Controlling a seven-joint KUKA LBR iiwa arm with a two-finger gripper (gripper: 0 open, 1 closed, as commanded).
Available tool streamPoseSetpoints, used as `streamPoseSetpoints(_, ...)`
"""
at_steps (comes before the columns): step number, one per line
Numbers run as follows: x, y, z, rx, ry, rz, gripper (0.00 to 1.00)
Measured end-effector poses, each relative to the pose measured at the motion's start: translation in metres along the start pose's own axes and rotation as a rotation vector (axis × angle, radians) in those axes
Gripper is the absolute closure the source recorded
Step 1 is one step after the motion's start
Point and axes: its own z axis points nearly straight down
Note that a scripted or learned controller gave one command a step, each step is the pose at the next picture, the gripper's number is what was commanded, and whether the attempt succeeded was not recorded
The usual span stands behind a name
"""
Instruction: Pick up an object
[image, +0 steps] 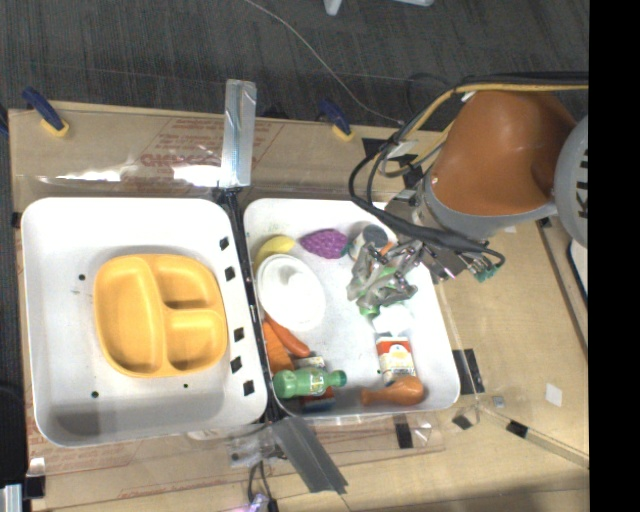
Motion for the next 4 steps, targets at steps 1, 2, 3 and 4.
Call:
streamPoseSetpoints(1, 0.03, 0.023, 0.019, -0.002, 0.003, 0.114, 1.0)
streamPoseSetpoints(2, -0.02, -0.007, -0.006, 0.003, -0.001, 0.119, 1.0)
streamPoseSetpoints(3, 0.004, 0.026, 0.012, -0.001, 0.002, 0.058, 1.0)
streamPoseSetpoints(4, -0.01, 0.002, -0.022, 0.002, -0.001, 0.268, 1.0)
